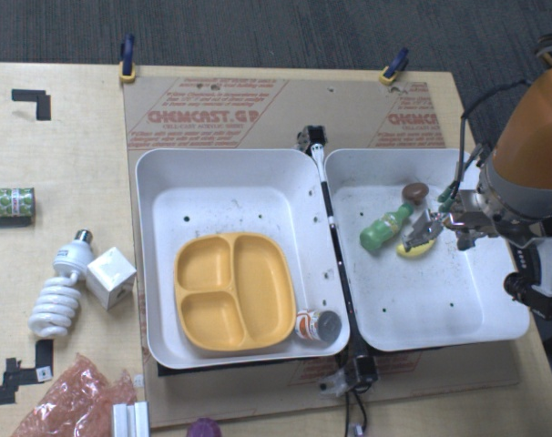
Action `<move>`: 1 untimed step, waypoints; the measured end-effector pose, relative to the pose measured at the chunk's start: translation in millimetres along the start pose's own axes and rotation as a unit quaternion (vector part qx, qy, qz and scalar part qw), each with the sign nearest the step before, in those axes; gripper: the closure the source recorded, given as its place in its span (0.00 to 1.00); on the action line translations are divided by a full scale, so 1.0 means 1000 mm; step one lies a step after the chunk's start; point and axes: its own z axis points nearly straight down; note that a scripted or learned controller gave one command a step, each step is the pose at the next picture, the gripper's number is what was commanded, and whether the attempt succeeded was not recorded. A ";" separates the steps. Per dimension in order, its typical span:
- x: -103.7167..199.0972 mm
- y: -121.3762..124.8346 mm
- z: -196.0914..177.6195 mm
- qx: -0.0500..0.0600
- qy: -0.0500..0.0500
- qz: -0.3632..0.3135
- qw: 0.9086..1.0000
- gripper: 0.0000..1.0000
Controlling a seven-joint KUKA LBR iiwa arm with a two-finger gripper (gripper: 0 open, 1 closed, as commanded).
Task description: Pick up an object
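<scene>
My gripper [428,229] is down in the right bin [440,317], reaching in from the right. Its tip rests right over a small yellow object [416,248] on the bin floor and partly hides it. A green bottle [383,229] lies tilted just left of the gripper, close to the yellow object. Behind them, a small brown round object [414,192] sits near the bin's back. In the left bin [158,244] a yellow divided plate [234,289] lies flat, with a small orange-and-grey can [318,325] on its side at the plate's right front corner.
On the bench left of the bins lie a white spiral light bulb [59,291], a white cube [111,276], a green tin [13,204] and a pink mesh bag [71,399]. The arm's grey body [529,153] hangs over the right bin's right edge.
</scene>
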 end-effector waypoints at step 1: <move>-0.006 0.027 0.146 0.000 0.000 0.001 1.000 0.00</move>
